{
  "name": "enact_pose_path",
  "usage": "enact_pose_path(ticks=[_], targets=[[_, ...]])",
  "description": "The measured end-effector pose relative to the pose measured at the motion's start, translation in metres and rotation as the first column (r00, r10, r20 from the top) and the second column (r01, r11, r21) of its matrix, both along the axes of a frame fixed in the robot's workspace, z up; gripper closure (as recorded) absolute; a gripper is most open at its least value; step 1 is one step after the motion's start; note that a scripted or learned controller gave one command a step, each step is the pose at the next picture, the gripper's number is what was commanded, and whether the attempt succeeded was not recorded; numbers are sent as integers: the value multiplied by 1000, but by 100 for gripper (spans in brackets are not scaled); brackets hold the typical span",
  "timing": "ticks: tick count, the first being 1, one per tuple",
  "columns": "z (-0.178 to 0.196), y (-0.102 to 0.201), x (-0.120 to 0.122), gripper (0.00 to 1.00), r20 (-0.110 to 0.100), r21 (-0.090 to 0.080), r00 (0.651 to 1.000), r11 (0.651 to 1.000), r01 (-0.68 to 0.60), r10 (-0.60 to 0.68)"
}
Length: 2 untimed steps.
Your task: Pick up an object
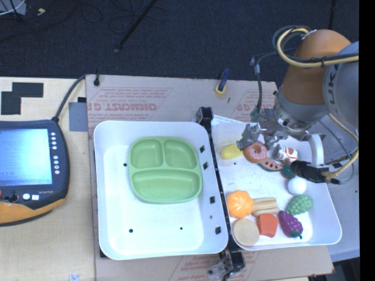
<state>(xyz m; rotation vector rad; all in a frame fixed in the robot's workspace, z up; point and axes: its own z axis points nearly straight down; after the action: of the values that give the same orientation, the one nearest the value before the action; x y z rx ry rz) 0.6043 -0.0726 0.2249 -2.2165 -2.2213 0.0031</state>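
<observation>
The left bin (111, 227) lies open around its green tray (165, 170). The right bin (328, 227) is crowded: toy food (266, 212) packs its near end.

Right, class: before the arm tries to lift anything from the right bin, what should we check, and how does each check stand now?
1. Gripper is over the right bin: ok.
2. A target lies near it, the pink donut: ok.
3. Finger state readable: cannot tell.
4. Donut free of neighbours: not ok, the yellow piece and a dark red piece crowd it.
5. Anything held already: cannot tell.
6. Green tray sits in the left bin, apart from the work: ok.
</observation>
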Motion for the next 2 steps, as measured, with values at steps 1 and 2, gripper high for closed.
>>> enact_pose_path(ticks=[1, 2], targets=[[-5, 59, -4, 100, -1, 0, 1000, 1000, 0, 0], [8, 111, 0, 100, 1, 0, 1000, 1000, 0, 0]])
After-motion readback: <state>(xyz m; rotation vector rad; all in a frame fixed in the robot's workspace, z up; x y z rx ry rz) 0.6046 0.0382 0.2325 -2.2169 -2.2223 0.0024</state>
